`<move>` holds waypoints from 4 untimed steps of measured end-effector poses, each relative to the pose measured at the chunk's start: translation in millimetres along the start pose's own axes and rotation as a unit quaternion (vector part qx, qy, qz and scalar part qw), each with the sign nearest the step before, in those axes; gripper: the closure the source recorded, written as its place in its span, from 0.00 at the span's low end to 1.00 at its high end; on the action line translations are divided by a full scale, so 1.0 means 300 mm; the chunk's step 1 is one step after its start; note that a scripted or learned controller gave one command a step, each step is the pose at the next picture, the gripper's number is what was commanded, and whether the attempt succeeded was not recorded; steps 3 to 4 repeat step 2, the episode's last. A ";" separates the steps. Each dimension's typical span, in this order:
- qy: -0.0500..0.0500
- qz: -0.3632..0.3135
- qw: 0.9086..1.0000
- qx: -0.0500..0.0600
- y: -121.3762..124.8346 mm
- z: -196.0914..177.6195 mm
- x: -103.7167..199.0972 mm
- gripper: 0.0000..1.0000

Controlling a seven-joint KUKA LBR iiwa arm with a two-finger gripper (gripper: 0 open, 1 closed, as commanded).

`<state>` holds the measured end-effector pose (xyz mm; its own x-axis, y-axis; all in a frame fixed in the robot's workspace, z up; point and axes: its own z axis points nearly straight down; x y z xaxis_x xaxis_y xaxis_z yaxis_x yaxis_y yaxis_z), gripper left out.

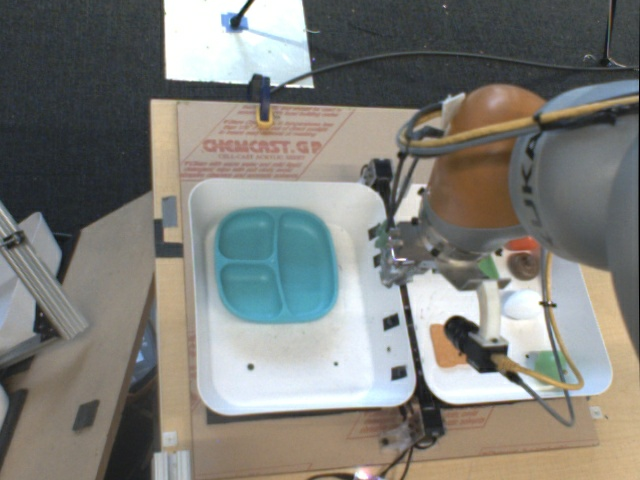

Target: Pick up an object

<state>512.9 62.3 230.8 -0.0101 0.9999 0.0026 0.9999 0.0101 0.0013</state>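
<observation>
My gripper (399,260) hangs below the orange-banded wrist, over the left edge of the right bin (590,373), close to the wall between the two bins. The arm hides much of that bin. Around it lie an orange flat piece (443,349), a white egg-shaped object (522,305), a brown round object (522,265), a green piece (547,367) near the front and a small green bit (488,266). I see nothing between the fingers from this angle.
A teal divided plate (276,265) lies in the left bin (290,383). Both bins rest on a cardboard sheet (262,140). A blue clamp (261,96) stands at the board's far edge. A grey ramp (95,298) lies to the left.
</observation>
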 end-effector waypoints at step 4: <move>-0.001 0.003 1.000 0.000 -0.042 -0.009 0.142 0.00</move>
